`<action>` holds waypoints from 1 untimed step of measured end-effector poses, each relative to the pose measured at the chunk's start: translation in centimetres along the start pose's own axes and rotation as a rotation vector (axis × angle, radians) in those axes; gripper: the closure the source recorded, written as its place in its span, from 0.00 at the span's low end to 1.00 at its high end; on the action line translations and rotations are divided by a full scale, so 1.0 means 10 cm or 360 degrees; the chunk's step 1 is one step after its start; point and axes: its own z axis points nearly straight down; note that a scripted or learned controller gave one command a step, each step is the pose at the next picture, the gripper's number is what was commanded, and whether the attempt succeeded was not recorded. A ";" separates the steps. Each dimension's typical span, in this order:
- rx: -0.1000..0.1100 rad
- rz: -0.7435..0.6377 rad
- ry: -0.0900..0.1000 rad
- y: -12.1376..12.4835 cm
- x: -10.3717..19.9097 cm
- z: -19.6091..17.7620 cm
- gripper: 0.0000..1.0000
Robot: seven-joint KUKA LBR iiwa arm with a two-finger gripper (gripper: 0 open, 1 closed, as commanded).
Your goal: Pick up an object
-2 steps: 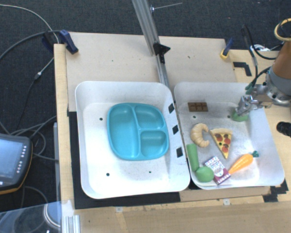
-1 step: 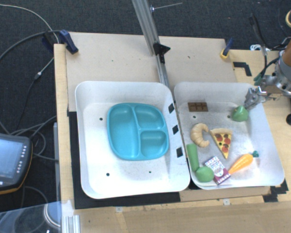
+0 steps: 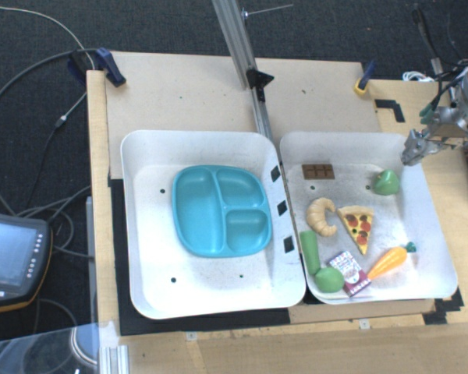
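The left bin [image 3: 140, 209] carries only a teal divided plate [image 3: 221, 210], lying flat in its middle; I judge it waits there as a place to put things. The right bin [image 3: 441, 248] keeps all the toy food together, so the arm has every choice near. Taking this bin as a clock: a chocolate bar [image 3: 318, 171] at 11, a green pear-like fruit [image 3: 387, 182] at 1, a croissant [image 3: 322, 216] and a pizza slice [image 3: 358, 227] near the centre, a carrot [image 3: 390, 261] at 5, a small pink packet [image 3: 349, 271] at 6, a green vegetable [image 3: 318, 265] at 7. The gripper [image 3: 414, 148] hangs at the bin's rim near 1, just beside the green fruit. It touches and holds nothing; how far it is open I cannot tell.
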 end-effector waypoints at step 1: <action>0.0013 -0.0006 0.0007 -0.01 0.62 0.05 1.00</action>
